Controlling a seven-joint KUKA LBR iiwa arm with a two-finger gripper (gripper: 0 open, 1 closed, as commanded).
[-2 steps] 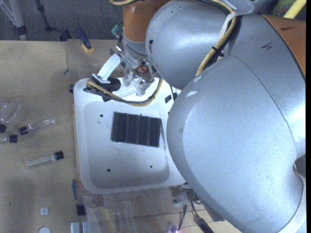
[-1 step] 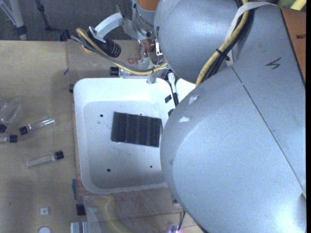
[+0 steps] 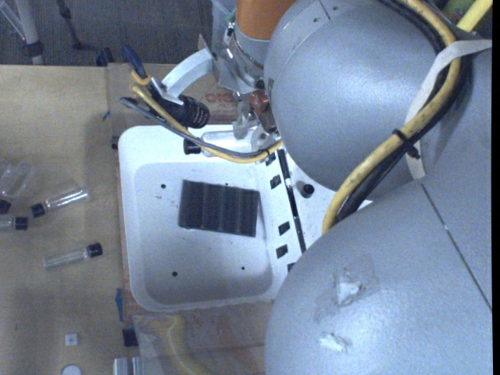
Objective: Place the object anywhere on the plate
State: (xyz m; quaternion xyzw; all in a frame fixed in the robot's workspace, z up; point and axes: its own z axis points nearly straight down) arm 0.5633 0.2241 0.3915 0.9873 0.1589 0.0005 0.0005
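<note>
I see a dark, ribbed rectangular pad lying flat in the middle of a smooth white bin near the desk's right edge. The grey arm looms over it — whether the claw is apart or together, I cannot tell. Clear little vials lie along the desk's left edge.

The light wooden bench bears a shallow white plastic bin; left of it lie 3 clear vials with black caps.
</note>
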